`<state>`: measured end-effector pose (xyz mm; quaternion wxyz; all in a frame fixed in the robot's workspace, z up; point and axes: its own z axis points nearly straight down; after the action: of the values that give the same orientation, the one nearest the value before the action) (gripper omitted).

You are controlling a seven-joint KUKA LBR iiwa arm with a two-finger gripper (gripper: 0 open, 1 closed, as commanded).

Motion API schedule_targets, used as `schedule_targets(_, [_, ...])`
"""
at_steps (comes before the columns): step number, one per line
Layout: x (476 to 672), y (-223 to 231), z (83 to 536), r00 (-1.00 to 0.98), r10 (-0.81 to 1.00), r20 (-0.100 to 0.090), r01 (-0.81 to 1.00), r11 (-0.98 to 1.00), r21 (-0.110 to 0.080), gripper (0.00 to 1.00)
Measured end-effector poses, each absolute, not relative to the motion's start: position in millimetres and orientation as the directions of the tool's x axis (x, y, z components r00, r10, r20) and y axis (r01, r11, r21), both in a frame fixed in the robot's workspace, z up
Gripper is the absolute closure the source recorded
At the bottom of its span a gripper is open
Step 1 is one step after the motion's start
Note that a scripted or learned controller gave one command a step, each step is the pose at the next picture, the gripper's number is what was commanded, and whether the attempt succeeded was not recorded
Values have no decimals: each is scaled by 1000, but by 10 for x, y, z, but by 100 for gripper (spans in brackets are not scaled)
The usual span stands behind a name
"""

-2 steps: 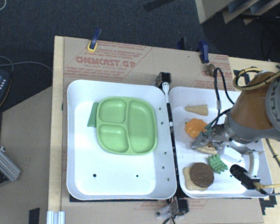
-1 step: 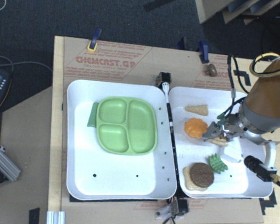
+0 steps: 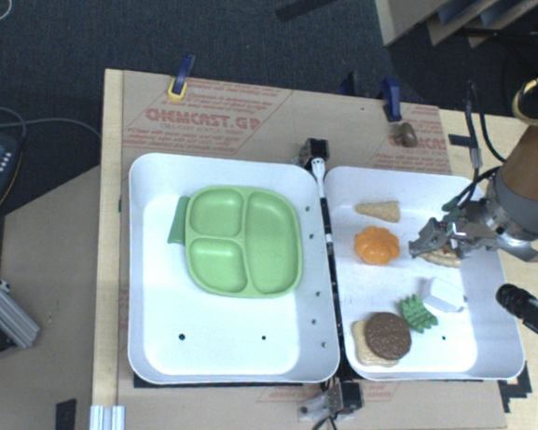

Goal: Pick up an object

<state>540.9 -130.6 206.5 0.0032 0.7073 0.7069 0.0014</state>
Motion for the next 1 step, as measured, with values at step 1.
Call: schedule_targets(1, [5419,-1308,2260,-1,1000,-2,1000,1,4,100])
